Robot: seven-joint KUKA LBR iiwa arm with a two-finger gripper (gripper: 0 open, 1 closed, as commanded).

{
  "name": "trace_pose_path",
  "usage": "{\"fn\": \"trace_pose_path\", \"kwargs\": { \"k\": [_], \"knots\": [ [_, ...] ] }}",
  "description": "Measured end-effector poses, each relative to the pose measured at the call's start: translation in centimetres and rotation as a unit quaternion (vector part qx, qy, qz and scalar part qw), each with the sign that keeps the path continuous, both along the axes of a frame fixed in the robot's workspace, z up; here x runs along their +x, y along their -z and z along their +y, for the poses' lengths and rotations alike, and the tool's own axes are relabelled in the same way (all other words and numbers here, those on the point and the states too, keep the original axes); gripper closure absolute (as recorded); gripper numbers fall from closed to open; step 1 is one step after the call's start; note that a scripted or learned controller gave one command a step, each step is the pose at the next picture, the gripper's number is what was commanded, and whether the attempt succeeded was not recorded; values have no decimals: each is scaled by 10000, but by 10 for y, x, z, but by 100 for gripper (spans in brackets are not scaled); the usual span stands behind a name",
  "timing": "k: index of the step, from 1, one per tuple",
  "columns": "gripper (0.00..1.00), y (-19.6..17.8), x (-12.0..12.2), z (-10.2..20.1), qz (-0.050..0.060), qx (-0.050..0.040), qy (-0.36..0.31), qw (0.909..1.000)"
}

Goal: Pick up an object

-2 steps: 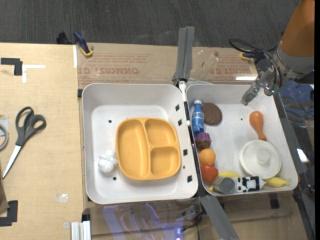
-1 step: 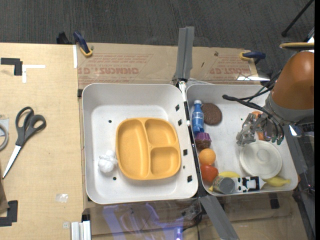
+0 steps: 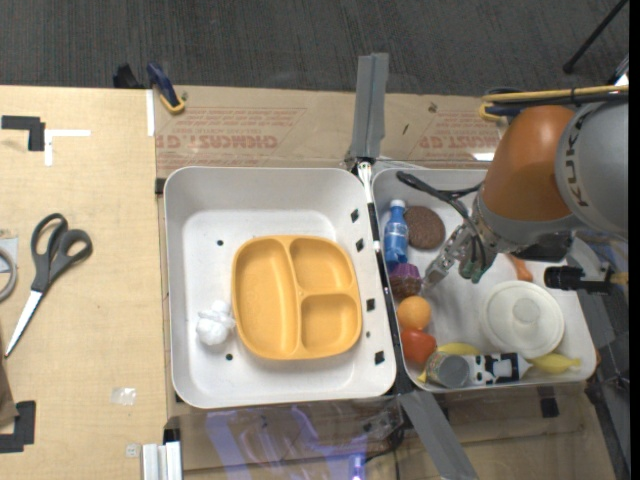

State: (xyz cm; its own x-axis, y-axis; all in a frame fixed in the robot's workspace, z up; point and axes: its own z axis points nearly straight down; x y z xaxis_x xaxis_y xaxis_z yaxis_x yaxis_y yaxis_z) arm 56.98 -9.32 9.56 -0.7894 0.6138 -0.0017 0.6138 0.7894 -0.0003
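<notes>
Hovering over the right bin (image 3: pixel 580 313), end effector (image 3: pixel 452 263) with fingers slightly parted, nothing between them. Just left of it: blue bottle (image 3: pixel 396 232), brown disc (image 3: pixel 426 227), purple piece (image 3: pixel 405 280), orange (image 3: pixel 414 313) and tomato (image 3: pixel 418 346) (lined along the left wall). Right, a white lidded bowl (image 3: pixel 524 317). In the left bin (image 3: pixel 190 268), yellow divided plate (image 3: pixel 297 295) and white crumpled lump (image 3: pixel 213 322). Scissors (image 3: pixel 45 268) on the tabletop (image 3: pixel 80 368).
</notes>
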Motion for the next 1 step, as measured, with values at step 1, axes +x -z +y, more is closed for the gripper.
{"fn": "trace_pose_path", "kwargs": {
  "k": [1],
  "knots": [
    [100,-121,28,55,-4,0,1230,9924]
  ]
}}
